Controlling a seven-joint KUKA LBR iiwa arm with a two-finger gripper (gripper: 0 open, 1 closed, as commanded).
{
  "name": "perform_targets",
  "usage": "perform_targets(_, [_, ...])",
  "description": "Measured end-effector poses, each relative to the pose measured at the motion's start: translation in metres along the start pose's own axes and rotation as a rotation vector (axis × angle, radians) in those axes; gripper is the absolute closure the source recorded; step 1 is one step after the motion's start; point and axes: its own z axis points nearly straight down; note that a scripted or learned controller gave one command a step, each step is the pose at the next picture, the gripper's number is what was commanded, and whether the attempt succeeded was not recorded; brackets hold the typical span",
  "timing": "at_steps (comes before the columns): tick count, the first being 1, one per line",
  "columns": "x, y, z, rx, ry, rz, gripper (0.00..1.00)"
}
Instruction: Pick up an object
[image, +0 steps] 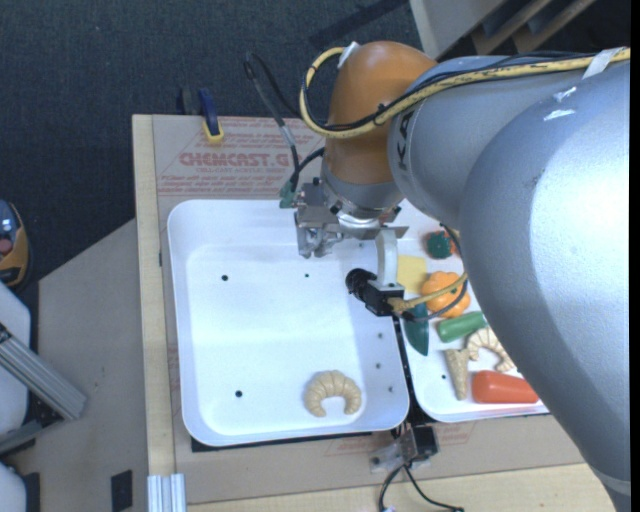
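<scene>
A tan croissant (333, 392) lies near the front edge of the left bin (200, 300), right of its middle. My gripper (316, 243) hangs over the back of the left bin, close to its far wall and well behind the croissant. I see nothing held under it. The right bin (428, 402) holds several toy foods: a yellow piece (411, 270), an orange one (441, 289), a green pepper (461, 325), a pale cone (457, 371) and a red piece (503, 388). The grey arm covers most of that bin.
A brown board with red lettering (225, 157) lies behind the bins, with a blue and yellow clamp (210, 115) at its far edge. The big arm fills the right side above the right bin. Most of the left bin's floor is bare white.
</scene>
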Motion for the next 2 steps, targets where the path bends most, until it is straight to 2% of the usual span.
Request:
perform_targets(1, [0.042, 0.052, -0.034, -0.013, -0.003, 0.007, 1.00])
perform_targets(2, [0.089, 0.056, -0.028, -0.009, -0.003, 0.007, 1.00])
